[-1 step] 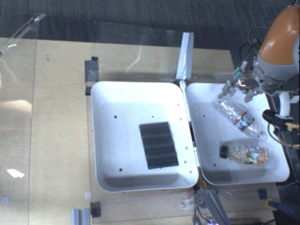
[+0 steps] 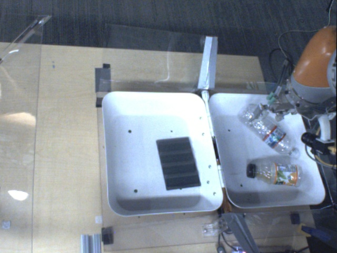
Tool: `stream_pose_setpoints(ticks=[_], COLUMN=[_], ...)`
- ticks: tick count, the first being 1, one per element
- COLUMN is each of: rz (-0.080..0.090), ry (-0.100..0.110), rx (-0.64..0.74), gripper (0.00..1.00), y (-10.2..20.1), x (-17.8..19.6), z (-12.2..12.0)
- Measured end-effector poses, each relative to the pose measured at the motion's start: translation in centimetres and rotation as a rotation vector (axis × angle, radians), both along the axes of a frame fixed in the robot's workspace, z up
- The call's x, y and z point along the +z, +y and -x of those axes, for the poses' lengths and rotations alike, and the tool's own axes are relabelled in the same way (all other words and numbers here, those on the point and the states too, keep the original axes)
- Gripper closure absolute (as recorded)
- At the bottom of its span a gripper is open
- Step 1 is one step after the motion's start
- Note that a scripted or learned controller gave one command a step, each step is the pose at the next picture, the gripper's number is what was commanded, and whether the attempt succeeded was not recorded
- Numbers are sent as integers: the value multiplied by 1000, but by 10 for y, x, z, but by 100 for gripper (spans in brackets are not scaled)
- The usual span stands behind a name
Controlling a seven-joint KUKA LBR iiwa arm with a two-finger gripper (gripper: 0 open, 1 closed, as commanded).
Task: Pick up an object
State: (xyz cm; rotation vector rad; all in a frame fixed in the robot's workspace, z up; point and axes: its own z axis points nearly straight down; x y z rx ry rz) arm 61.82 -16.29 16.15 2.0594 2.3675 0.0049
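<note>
Bottles in rt bin: gripper at the crushed one, grab not confirmed

Crushed clear bottle (image 2: 266,126) lies slanted in the upper part of the rt bin (image 2: 231,191). A second bottle w/ dark cap and amber contents (image 2: 275,173) lies on its side nearer the front, apart from the first. Gripper (image 2: 275,103) sits right at the crushed bottle's top end, but it's too small and cluttered to read; can't tell if the pincer is spread or pressed together, or if anything is pinched.

To do it well, imo: come down across the bottle's narrow width, not along its length. Crumpled clear plastic is slick and gives way, so aim for a firmer part near the label band and lift straight up.

Around: lt bin (image 2: 118,141) holds a flat dark ribbed pad (image 2: 178,163), well apart and no bother. The rt bin's back wall is near the gripper and could crowd the approach. Cables (image 2: 315,141) hang at the rt edge, close to the arm (image 2: 316,62).
</note>
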Motion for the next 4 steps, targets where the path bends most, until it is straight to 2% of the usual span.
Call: stream_pose_setpoints(ticks=[1,2,3,4], rz=[7,2,2,2], ry=[-18,-13,-15,-5], rx=[124,158,159,323], gripper=[0,0,100,100], y=[-9,-24,-23,43], x=[-68,-68,-56,40], z=[-8,-13,-15,-15])
